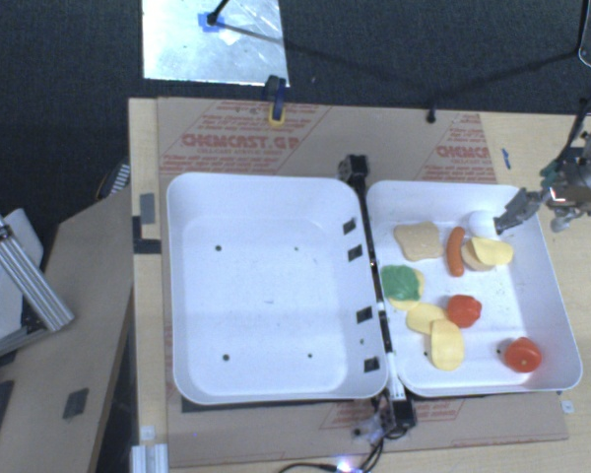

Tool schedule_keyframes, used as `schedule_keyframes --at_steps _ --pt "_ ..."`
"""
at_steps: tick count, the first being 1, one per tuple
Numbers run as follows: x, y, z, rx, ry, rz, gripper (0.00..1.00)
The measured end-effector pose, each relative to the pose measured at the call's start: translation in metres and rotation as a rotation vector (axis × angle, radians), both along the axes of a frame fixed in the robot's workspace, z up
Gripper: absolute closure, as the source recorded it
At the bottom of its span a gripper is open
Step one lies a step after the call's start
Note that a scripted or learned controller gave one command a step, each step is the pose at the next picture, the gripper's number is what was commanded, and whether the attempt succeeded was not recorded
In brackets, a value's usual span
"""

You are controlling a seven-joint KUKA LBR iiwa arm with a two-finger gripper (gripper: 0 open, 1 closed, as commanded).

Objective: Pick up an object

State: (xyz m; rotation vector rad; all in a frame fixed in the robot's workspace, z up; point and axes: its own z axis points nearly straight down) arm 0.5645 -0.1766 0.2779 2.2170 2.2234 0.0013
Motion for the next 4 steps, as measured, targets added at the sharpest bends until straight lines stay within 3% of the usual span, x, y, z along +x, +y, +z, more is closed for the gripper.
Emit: schedule_keyframes --at_steps 1,2,3,4 --pt "0.054 -0.031 -0.152 -0.002 -0.003 0.001 0.00" --pt "0.097 -0.001 -0.191 -0.001 -0.006 0.003 0.00" --pt "0.070 -0.030 -0.193 -0.001 -0.001 -0.001 0.00" --pt "0.036 -0.030 -0.185 0.000 0.001 -0.001 0.00"
